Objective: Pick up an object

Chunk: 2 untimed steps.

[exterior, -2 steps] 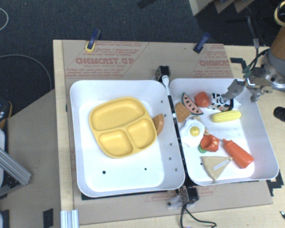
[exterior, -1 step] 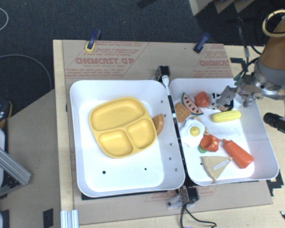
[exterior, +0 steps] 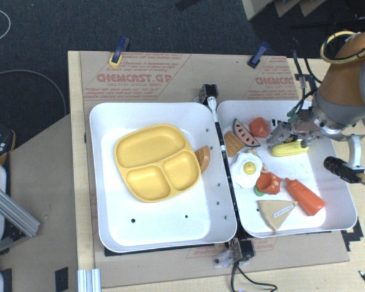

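Note:
In the right bin [exterior: 337, 215], a yellow corn cob [exterior: 290, 149] lies near the back, with my gripper [exterior: 290, 132] low over it at its far side; contact is unclear. Around it lie a watermelon slice [exterior: 246, 133], a red tomato [exterior: 259, 127], a tan cracker [exterior: 233, 143], a fried egg [exterior: 247, 167], a red pepper [exterior: 267, 183], an orange-red bottle [exterior: 305, 197] and a pale cheese wedge [exterior: 276, 213]. The grey arm with its orange band [exterior: 344, 81] comes in from the right.
The left bin [exterior: 109, 218] carries a yellow divided plate [exterior: 155, 163], and a brown bread piece [exterior: 202, 158] rests at its right rim. A black divider strip [exterior: 222, 163] runs between the bins. A black part [exterior: 347, 169] of the arm hangs over the right bin's right side.

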### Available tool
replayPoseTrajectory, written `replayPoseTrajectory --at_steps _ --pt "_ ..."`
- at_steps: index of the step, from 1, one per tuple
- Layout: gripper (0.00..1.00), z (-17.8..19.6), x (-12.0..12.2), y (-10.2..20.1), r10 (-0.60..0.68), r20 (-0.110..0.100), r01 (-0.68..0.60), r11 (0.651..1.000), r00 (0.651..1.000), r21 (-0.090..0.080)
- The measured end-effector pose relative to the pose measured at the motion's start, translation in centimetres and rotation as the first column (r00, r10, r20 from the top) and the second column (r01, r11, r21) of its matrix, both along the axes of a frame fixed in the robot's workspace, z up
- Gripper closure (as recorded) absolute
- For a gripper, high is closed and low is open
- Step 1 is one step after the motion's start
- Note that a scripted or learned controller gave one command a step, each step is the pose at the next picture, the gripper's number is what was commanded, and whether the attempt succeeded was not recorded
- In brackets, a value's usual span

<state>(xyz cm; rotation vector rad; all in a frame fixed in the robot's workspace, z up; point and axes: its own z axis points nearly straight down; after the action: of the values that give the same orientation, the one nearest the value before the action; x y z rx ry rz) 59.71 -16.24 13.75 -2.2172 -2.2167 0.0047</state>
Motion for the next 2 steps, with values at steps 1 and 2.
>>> replayPoseTrajectory --at_steps 1,2 --pt "0.00 -4.3 0.4 -0.3 0.000 0.021 0.000 1.000 1.000 -0.011" --pt "1.00 -2.9 0.7 -0.4 0.000 0.030 0.001 1.000 1.000 -0.014"
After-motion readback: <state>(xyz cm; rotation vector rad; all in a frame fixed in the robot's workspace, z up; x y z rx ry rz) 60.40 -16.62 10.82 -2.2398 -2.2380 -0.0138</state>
